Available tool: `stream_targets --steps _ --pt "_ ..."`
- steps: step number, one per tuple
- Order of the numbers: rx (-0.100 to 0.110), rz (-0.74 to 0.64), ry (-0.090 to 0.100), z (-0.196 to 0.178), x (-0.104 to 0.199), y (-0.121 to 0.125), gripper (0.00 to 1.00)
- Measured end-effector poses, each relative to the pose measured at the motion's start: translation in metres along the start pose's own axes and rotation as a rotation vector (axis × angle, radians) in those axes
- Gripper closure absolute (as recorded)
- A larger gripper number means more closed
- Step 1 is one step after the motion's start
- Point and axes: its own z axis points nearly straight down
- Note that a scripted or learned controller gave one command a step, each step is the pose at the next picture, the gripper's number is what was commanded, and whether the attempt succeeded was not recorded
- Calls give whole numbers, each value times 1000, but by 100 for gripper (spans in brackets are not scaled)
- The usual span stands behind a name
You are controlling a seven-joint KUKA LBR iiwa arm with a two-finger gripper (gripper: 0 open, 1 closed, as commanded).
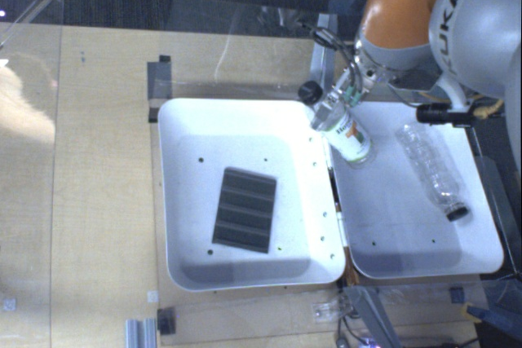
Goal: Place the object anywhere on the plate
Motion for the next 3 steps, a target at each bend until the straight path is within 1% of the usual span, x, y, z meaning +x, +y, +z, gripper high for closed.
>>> stream_targets --steps 1,3 --pt "1 -120 0 -13 -28 -18 100" --pt "-12 -122 -12 -37 -29 -13 100"
